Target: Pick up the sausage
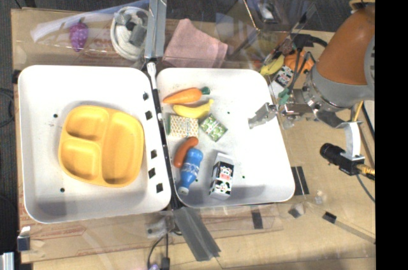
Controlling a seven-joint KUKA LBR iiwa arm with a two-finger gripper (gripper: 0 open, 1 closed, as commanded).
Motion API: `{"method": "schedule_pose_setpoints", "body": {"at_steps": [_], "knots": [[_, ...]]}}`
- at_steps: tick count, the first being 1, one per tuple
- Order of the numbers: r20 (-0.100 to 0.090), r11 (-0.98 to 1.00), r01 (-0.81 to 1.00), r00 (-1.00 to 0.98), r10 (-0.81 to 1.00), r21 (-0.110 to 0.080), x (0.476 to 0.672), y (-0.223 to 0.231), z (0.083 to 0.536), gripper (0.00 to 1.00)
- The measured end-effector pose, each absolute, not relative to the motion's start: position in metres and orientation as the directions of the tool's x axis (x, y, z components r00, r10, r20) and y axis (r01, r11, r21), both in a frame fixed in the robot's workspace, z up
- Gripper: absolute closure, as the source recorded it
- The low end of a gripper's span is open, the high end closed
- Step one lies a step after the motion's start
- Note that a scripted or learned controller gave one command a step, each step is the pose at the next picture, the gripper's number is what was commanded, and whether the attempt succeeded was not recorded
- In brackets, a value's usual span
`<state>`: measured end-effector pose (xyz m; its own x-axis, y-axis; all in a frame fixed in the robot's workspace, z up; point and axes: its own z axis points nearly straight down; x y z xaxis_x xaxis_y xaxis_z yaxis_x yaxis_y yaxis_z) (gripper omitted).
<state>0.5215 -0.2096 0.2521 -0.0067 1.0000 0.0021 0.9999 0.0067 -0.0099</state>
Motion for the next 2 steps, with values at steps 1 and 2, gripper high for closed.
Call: {"method": "schedule_pose_setpoints", "body": {"at_steps": [1,2], "knots": [[0.004,0.035,0.999,-0.035,0.999,-0.01,0.499,-0.1988,0.105,0.0],[0.006,0.038,0.999,-0.038,0.999,-0.016,0.4992,-0.1994,0.1113,1.0]]}}
